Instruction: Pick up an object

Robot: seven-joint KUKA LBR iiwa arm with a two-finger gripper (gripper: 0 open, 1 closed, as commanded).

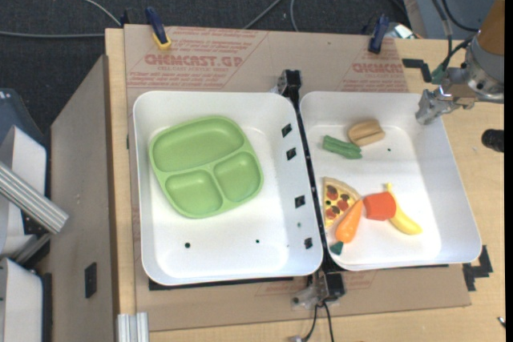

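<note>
Nothing is lifted yet: the pincer (433, 102) is seen at two o'clock over the right bin's (437, 172) rim, its opening impossible to judge, while the bread roll (365, 131), green bean (342, 146) and carrot (349, 222) are left inside.
</note>
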